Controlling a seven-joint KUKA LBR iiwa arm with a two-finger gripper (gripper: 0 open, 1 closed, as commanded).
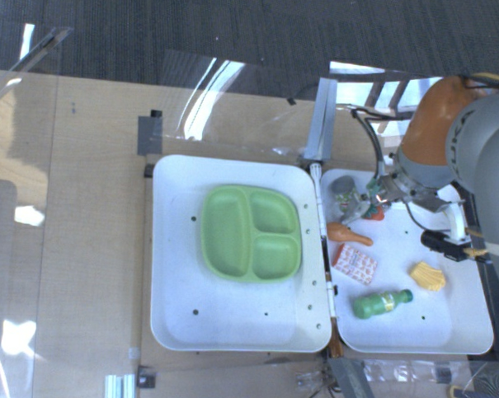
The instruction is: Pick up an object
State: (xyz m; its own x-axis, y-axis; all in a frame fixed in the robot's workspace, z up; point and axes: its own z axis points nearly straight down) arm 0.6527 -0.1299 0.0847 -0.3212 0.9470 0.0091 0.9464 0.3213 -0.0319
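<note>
gripper [358,205] low in right bin [467,331], just above carrot [348,234], seemingly lining up grab; grip state impossible to tell.

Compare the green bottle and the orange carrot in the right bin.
The green bottle is green with a pale cap; the carrot is orange. The bottle is bigger and thicker, the carrot slim and tapered. The bottle lies nearer the bin's front edge, the carrot beside the gripper. Both lie flat in the right bin.
</note>
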